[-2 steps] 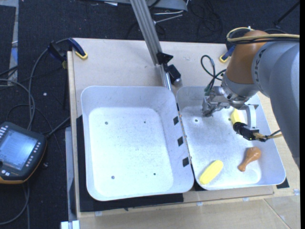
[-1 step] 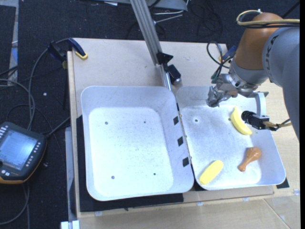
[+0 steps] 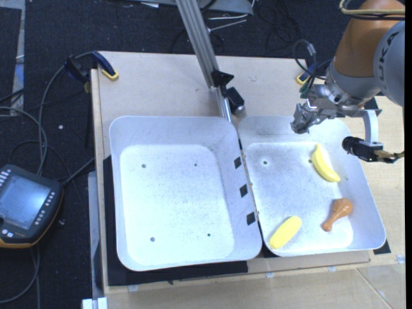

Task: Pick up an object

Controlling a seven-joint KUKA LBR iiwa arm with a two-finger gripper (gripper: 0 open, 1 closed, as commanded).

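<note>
The task looks barely begun: nothing has been lifted, and all three candidate things lie loose on the floor of the right bin [image 3: 367, 192]. The banana [image 3: 325, 165] rests near the bin's upper right part, curved and lying flat; the brown drumstick [image 3: 337, 214] sits below it toward the right wall, well apart from the banana; the yellow corn cob [image 3: 284, 232] lies near the bin's lower edge, close to the divide between the two bins. The left bin [image 3: 174, 192] beside it carries only faint specks on its floor. The arm [image 3: 364, 44] reaches in from the right, its orange band high in the view, and the pincer [image 3: 302, 122] hangs over the upper rim of the right bin, above and to the left of the banana and clear of it. From this slanted view the tip is a small dark cluster, and whether it is wide or narrow I cannot tell; nothing is seen caught in it. Judging by where it hangs, the banana is the nearest target, though the pincer is not yet lined up over any of the three. What is left is nearly the whole job: move over one thing, come down, close on it, and raise it free of the bin. The counter [image 3: 161, 89] around the bins holds a slanting metal pole [image 3: 199, 37] and yellow-tipped clamps at its far corners.
</note>
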